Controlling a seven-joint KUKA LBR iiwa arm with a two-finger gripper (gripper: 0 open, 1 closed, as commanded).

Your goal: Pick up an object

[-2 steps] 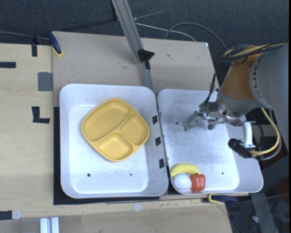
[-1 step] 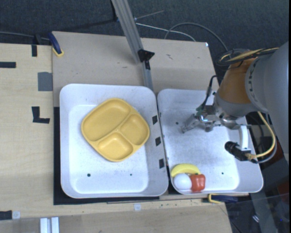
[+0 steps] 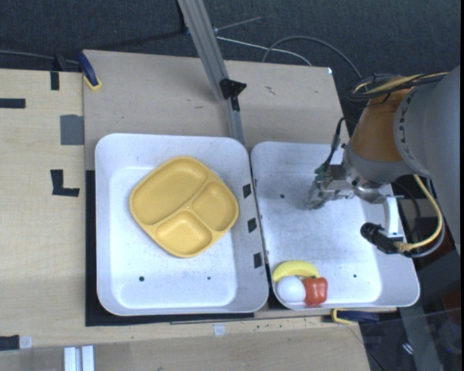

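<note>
Object candidates, as I see them, all sit relative to the right bin (image 3: 336,230): the yellow divided plate (image 3: 184,205) lies in the left bin (image 3: 112,230) beside it, while a small cluster sits at its near left corner, namely a yellow piece (image 3: 295,268), a white ball (image 3: 291,288) and a red item (image 3: 316,290), touching one another. My hand (image 3: 322,195) hangs over the right bin's middle, far from the cluster; how far it is spread, I cannot tell.
</note>
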